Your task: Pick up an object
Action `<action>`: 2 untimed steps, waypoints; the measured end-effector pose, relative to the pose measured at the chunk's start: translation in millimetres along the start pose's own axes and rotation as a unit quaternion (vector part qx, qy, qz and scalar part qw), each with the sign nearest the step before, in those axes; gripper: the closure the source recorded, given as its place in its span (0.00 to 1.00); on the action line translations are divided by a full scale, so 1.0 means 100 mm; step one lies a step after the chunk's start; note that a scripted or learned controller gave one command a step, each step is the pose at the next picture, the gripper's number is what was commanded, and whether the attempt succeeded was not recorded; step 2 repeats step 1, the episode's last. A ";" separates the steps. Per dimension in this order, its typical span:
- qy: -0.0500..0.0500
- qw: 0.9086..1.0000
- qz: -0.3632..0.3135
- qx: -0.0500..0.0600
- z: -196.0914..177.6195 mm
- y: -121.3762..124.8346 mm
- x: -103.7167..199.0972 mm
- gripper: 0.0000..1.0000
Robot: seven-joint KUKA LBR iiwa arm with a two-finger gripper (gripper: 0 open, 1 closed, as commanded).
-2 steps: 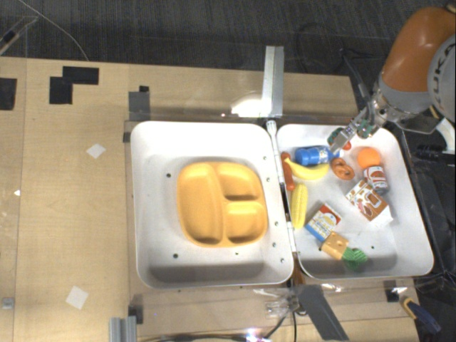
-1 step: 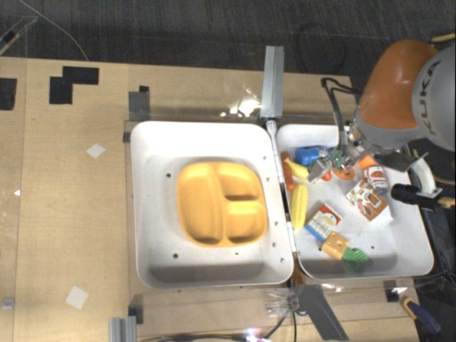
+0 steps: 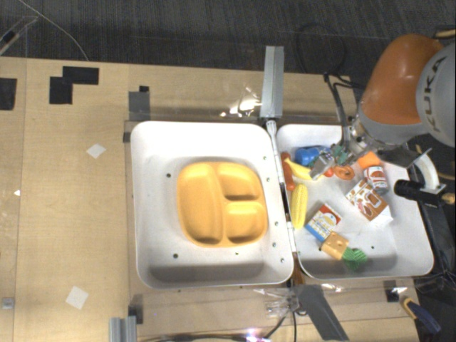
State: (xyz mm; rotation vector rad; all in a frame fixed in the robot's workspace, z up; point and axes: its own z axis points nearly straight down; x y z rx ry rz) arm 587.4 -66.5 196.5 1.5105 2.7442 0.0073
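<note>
Whether the fingers are apart or together cannot be told: the gripper is a small grey cluster low in the right bin, and nothing is plainly seen between its tips. It hangs over the bin's upper left part, right among the toys. A blue toy lies just to its left, a yellow banana just below that, and an orange ring-shaped piece sits touching or just beside the gripper's lower right.

An orange carrot-like piece runs along the bin's left wall, with a yellow corn cob below it, close to the same wall. To the right of the gripper an orange-capped jar lies tilted, and a brown and white packet rests just below it. Lower down, a small printed carton sits near the middle, with a tan block and a green piece beside each other toward the front edge.

Bare white floor shows at the bin's right side and front right corner. The grey arm with its orange band reaches in from the upper right, above the bin's far rim.

The left bin holds a yellow divided tray at its centre, with open white floor all around it. A grey post stands behind the shared wall between the bins. The wooden bench stretches wide to the left.
</note>
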 end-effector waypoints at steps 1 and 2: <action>0.002 0.988 0.155 0.003 -0.26 0.38 0.72 1.00; 0.002 0.988 0.155 0.003 -0.26 0.38 0.72 1.00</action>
